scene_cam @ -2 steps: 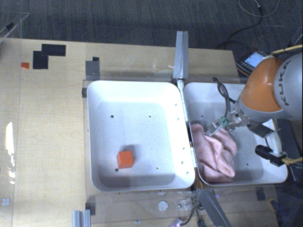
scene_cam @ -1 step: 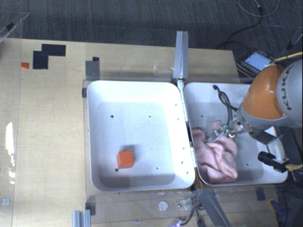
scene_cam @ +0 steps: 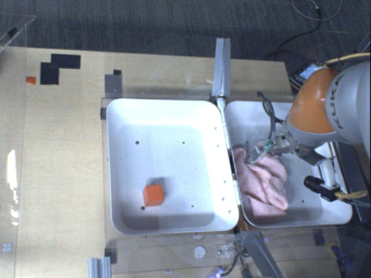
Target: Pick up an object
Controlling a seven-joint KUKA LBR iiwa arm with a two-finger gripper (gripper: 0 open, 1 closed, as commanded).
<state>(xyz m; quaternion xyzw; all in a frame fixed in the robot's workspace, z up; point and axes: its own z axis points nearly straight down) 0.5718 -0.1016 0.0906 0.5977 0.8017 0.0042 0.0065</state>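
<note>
The end effector (scene_cam: 262,151) sits at the pink cloth's (scene_cam: 265,181) upper edge in the right bin (scene_cam: 301,210) — its grip state cannot be told — so the grasp seems underway, and next comes a clean lift.

Orange block (scene_cam: 153,195) in left bin (scene_cam: 122,155); hand (scene_cam: 262,151) over pink cloth (scene_cam: 264,181).

Robot lab bench, pretty clearly.

Light wooden bench (scene_cam: 58,172) on dark carpet (scene_cam: 145,10), two white bins (scene_cam: 168,120) held in place by metal brackets (scene_cam: 221,68), black tape marks (scene_cam: 58,67) stuck on the wood, loose cable (scene_cam: 316,7) on the floor, and a grey-and-orange industrial arm (scene_cam: 330,106) reaching in from the right.
</note>
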